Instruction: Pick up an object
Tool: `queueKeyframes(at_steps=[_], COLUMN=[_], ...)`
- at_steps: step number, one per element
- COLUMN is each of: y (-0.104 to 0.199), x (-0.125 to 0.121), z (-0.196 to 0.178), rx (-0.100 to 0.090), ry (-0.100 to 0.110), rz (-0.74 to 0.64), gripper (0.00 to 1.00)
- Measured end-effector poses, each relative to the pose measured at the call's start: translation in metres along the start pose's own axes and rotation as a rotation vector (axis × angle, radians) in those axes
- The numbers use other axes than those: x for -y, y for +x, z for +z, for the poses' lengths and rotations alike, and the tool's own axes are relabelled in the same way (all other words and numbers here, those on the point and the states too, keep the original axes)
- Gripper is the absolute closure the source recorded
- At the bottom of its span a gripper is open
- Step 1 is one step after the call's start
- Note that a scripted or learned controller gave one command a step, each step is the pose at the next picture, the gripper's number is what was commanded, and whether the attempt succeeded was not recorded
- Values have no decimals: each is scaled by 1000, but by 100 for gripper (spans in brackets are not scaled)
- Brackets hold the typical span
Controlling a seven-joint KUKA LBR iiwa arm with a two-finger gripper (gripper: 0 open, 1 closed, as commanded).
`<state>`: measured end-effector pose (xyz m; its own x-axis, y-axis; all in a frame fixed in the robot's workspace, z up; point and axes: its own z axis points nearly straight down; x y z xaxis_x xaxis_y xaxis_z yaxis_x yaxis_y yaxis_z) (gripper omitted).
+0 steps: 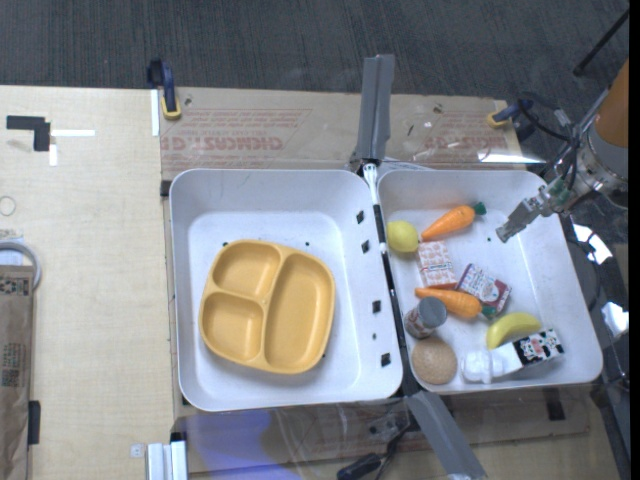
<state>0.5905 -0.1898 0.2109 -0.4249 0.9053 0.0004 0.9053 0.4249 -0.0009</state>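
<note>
- The upper carrot lies in the right bin, in its far half. Its long axis runs on a slant, with the orange tip toward the lower left and the green stalk end toward the upper right.
- It is a smooth orange toy carrot, tapered, with a small dark green cap.
- The gripper hangs to the right of that carrot, just beyond its green end and apart from it. It slants down to the left over bare bin floor. Nothing is seen in its grasp, and I cannot tell whether it is apart or together.
- A lemon sits just left of the carrot's tip, and a red and white packet lies just below the carrot.
- Further below the carrot lies a second carrot, nearly level with its tip to the left. A red wrapper is beside it and a grey can is at its left end.
- Well below the carrot, along the near wall, are a tan round bun, a white bottle, a banana and a cow-patterned carton.
- Well to the carrot's left, the left bin holds a yellow divided plate.
- The bins rest on a pale wooden bench with cardboard behind them. Beyond that is dark carpet.
</note>
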Motion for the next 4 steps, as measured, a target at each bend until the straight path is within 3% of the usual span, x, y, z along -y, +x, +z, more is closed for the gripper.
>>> queueKeyframes(at_steps=[1,2,3,4], y=[51,88,99,97], x=[81,48,70,68], z=[73,113,112,102], rx=[-1,12,20,25], ry=[0,-7,-18,-22], rz=[-142,-358,-326,-321], gripper=[0,0,0,100])
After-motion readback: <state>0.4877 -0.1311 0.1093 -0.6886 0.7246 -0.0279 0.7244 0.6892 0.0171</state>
